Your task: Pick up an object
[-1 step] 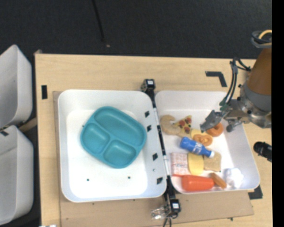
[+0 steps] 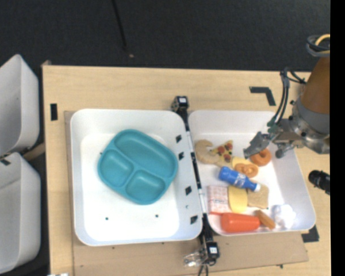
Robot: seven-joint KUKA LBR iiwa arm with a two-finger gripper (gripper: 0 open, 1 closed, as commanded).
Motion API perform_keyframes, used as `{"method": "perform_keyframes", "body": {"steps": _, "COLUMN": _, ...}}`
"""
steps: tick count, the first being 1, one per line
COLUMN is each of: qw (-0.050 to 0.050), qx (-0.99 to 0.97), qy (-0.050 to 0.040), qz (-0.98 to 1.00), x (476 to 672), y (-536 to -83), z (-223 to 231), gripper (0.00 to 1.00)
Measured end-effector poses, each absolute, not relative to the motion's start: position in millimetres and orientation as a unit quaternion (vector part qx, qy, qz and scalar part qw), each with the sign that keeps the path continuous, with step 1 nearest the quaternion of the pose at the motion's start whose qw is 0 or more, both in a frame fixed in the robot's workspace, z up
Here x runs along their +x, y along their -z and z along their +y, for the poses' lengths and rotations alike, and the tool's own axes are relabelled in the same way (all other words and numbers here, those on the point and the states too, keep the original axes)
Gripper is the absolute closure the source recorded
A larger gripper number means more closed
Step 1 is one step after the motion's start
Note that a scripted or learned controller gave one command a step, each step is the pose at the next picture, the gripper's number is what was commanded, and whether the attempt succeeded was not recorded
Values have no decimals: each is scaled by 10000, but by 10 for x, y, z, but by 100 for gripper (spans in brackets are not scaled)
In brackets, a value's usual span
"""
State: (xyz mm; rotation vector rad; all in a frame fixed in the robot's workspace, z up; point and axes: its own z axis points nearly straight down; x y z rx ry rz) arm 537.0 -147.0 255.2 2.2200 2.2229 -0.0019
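Hovering over the right bin, the end effector sits right above an orange ring-shaped thing near the bin's top right area. The grey fingers look spread apart, angled down-left, and I can't see anything caught between them, so I wouldn't call it a grab. My guess is the program is lining up on that ring or something beside it, since that's the closest item to the fingertips.

The arm comes in from the right, which probably explains why it's working the near side of the pile instead of reaching across.

Right bin is where all the clutter lives: a tan cookie-like piece with red bits, a blue bottle lying on its side, a small yellow-orange piece just above it, a yellow block, a pinkish packet, a red-orange cylinder along the bottom edge and something pale in the bottom right corner that's too blurry to name. Everything is packed close and touching, so a clean pinch on one thing looks tricky.

Left bin just holds a teal divided plate, sitting tilted in the middle. Both bins rest side by side on the wooden desk.
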Motion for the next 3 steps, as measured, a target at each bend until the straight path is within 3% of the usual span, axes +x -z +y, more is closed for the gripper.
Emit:
{"method": "perform_keyframes", "body": {"steps": 2, "qw": -24, "qx": 7077, "qy": 21, "qz": 7065, "x": 5346, "y": -1450, "z": -1332, "gripper": 0}}
{"method": "perform_keyframes", "body": {"steps": 3, "qw": 21, "qx": 7079, "qy": -3, "qz": 7063, "x": 5362, "y": -1007, "z": -1345, "gripper": 0}}
